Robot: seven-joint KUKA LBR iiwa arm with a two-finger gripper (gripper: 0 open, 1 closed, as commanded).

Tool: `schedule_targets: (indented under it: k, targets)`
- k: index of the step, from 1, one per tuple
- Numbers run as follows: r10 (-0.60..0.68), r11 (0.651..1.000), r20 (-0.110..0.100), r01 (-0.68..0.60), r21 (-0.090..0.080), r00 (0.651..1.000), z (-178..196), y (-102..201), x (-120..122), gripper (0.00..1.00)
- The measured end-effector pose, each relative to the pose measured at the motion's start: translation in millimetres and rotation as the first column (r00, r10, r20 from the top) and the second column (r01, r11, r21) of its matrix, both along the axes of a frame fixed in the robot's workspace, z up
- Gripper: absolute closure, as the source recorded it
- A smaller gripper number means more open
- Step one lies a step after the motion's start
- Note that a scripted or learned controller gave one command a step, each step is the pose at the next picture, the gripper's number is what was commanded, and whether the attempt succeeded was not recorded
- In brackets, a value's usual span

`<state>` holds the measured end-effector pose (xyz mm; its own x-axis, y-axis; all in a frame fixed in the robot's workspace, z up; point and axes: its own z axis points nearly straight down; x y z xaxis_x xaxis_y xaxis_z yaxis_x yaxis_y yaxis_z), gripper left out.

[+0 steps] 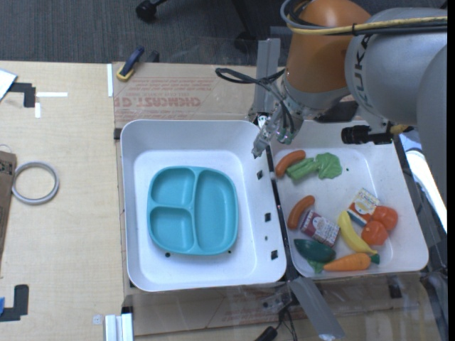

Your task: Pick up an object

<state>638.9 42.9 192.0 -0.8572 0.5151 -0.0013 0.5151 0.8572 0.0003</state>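
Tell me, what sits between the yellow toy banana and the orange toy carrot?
Nothing: in the camera view the yellow toy banana ends just above the orange toy carrot, with bare white bin floor between.

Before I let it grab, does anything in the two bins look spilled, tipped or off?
Nothing stands out. The toy food lies loose in the right bin, none over the rim, and the teal divided plate sits flat in the left bin.

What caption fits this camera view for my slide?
KUKA arm's hand hovers near a sausage; teal divided plate sits in the left bin.
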Motion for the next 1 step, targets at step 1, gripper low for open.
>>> schedule_targets:
  k: [1]
  targets:
    - [0.002, 1.0, 0.002, -0.002, 0.0, 1.0, 94.9, 12.5, 7.7, 1.0]
